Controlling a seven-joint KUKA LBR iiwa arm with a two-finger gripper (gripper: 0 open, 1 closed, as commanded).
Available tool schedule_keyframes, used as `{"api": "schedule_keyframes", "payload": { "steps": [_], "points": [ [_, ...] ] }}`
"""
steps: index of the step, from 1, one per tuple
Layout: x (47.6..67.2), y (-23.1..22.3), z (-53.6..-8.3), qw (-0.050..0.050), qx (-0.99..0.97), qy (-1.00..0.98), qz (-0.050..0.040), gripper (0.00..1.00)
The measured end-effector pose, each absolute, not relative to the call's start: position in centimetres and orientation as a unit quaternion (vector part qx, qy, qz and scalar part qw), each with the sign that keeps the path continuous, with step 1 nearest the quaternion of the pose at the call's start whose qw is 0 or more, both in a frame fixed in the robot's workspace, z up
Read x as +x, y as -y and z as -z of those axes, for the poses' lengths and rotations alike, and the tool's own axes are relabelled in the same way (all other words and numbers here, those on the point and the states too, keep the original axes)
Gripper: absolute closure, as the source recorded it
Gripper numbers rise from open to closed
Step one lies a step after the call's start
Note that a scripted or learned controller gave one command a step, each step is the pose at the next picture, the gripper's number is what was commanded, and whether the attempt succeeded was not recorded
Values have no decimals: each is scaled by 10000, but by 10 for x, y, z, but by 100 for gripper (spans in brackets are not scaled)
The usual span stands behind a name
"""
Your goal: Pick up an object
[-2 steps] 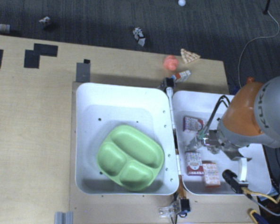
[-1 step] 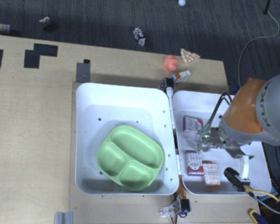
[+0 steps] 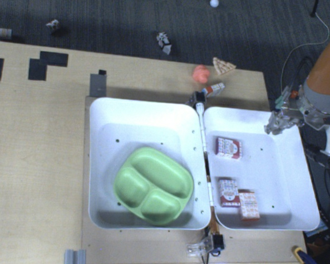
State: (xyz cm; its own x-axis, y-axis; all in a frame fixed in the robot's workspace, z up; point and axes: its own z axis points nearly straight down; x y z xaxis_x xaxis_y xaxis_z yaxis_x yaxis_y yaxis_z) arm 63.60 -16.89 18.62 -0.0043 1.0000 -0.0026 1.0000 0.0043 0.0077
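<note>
Pincer (image 3: 274, 127) state cannot be determined. The small carton (image 3: 228, 147) looks light and crushable; grip across its flat sides.

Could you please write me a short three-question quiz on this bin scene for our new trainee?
1. True or false: the green divided plate lies in the left bin.
2. How many small red-and-white cartons are in the right bin?
3. The end effector hovers over the right bin's: A) far right corner, B) near left corner, C) centre.

Key: 1 true. 2 three: one farther back, two side by side nearer the front. 3 A.
</note>
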Motion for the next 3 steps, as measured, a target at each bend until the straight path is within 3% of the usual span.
{"api": "schedule_keyframes", "payload": {
  "steps": [1, 2, 3],
  "points": [
    [636, 168, -185, 21, 7052, -7090, -13, 0],
    [539, 171, -88, 10, 7062, -7080, -8, 0],
    [490, 149, -87, 50, 7067, -7075, -28, 0]
  ]
}}
